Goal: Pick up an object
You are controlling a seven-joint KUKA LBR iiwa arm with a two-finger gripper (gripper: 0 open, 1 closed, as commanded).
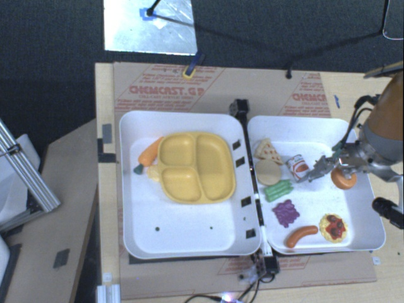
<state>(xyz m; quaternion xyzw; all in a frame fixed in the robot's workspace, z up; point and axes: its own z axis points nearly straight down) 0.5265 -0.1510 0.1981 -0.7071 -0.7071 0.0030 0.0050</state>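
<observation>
While no single object is seen between the fingers, the gripper [320, 168] is placed low over the right bin [363, 232], its tip just beside a small red-and-white can [297, 166]. Whether the fingers are spread or closed cannot be told from this angle. An orange round item [344, 180] is seen just beside the gripper body, partly covered by the wrist.

Around the can, further toy foods are laid out in the right bin: a wedge of yellow cheese [267, 149] near the upper left corner, a beige round piece [268, 172] below it, and a green pod [278, 189] touching or nearly touching that piece. A purple bunch of grapes [286, 212] is found lower, with a sausage [301, 235] near the front wall and a small pizza-like disc [333, 226] just to its right.

The left bin [183, 238] is occupied by a yellow divided plate [194, 167], with a carrot [149, 152] set against the plate's left edge. A pale yellow item [153, 173] is partly hidden under the plate's lower left rim.

Both bins are borne by a cardboard-covered bench [170, 87], and the grey arm with its orange band [385, 115] is seen entering from the right.
</observation>
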